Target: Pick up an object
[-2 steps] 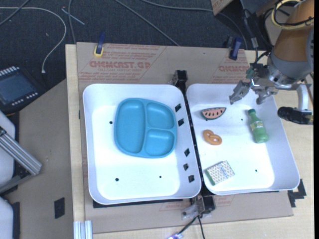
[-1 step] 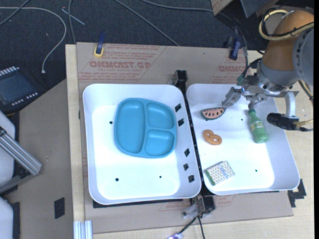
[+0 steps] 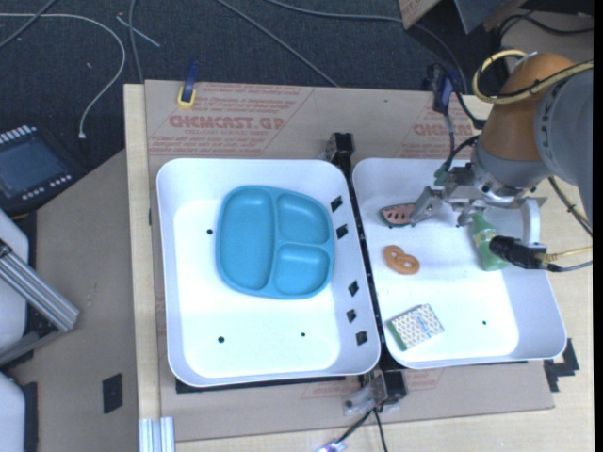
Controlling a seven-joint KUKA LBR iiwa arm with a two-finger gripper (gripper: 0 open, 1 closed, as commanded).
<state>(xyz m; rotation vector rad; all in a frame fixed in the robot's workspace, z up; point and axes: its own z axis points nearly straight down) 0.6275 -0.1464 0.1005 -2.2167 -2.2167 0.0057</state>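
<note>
I cannot tell my jaws' state; I would centre them squarely over the green object point(image 3: 486, 245) just below before descending.

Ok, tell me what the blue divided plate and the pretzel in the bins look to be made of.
Blue divided plate: likely moulded plastic, going by its uniform colour, rounded compartment ridges and a soft semi-matte sheen.
Pretzel: probably a toy, plastic or rubber; its even orange-brown surface looks smooth, though it is too small to be sure.
Both lie in smooth white bins, seemingly plastic.
</note>
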